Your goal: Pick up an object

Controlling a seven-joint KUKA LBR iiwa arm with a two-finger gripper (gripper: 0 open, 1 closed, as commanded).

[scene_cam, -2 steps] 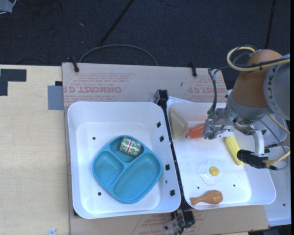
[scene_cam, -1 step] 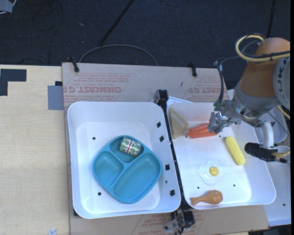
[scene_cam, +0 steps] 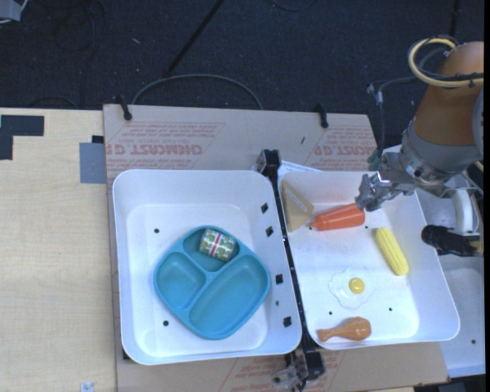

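At the right bin's upper edge, the pincer hangs low over the floor, just above the stem end of the carrot. Its fingers are too dark and small to separate, so how far it is open cannot be told, and nothing can be confirmed between them. The carrot lies flat, pointing left toward the divider, its tip beside a tan wedge that leans against the bin wall.

Judged from position, the carrot is the nearest candidate for the pick; whether the pincer touches it or merely hovers cannot be settled. Other loose items lie well apart in the same bin: corn to the lower right, a fried egg near the middle, a drumstick at the lower edge. This spacing leaves room around the carrot for a clean descent.

The left bin holds a blue plate with a small can in its upper compartment, far from the arm's reach at present.

The arm enters from the right, its orange band uppermost, wrist bent down and left so the pincer points toward the bin floor. Both bins rest on cardboard on the counter.
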